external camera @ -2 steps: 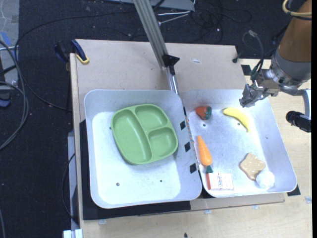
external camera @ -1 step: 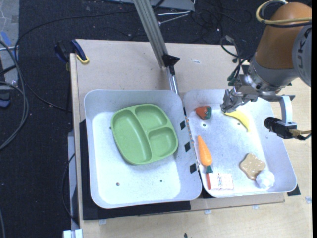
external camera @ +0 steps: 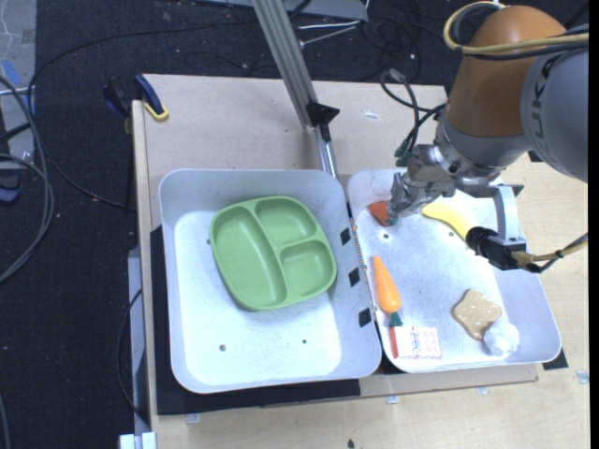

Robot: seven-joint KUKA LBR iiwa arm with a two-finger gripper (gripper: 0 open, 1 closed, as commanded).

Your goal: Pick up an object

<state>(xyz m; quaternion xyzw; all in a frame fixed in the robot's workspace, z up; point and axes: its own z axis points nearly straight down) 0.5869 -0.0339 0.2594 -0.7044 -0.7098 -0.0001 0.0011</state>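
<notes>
The bench (external camera: 234, 110) is carrying two white bins. The left bin (external camera: 187, 279) is holding a green divided plate (external camera: 273, 251). In the right bin (external camera: 524, 297), the jaws (external camera: 398, 206) are hanging over a small red thing (external camera: 379, 213) at upper left; their spread is impossible to tell. A banana (external camera: 449, 219), carrot (external camera: 386, 285), cracker (external camera: 475, 312) and carton (external camera: 415, 342) are lying nearby.

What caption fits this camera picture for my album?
Robot pincer reaches down by a small red thing in the right bin, near a banana and carrot.
</notes>
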